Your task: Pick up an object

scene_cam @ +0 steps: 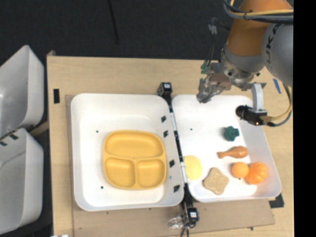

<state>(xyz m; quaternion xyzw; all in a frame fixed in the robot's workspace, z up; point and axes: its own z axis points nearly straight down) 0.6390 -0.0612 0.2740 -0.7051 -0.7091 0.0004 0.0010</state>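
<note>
Bench point(59, 147): pale wood, bearing two shallow white bins side by side, joined along a middle seam with black clips.
Left bin point(84, 127): holds one yellow tray point(134, 159) with three compartments, one long across the top and two smaller below; it lies flat, near the bin's middle.
Right bin point(202, 132): holds six small things, all in its lower half.
Teal piece point(230, 132): small and dark, toward the right wall, highest of the group.
Drumstick point(233, 153): brown, lying on its side just below the teal piece, thin end pointing left.
Orange point(240, 170): round, just below the drumstick, touching or nearly touching the pumpkin.
Pumpkin point(256, 173): orange, ribbed, near the bin's lower right corner.
Bread slice point(216, 180): tan, lying flat, left of the orange, near the front wall.
Yellow lump point(192, 167): pale, rounded, against the bin's left wall by the seam, just left of the bread slice.
Arm point(252, 28): grey with an orange band, reaching in from the upper right.
Gripper point(205, 94): above the right bin's far left corner, well apart from all six things, nothing between its fingers; whether it is parted or closed cannot be told from this slant.
Cables: yellow and black loops over the orange band.
</note>
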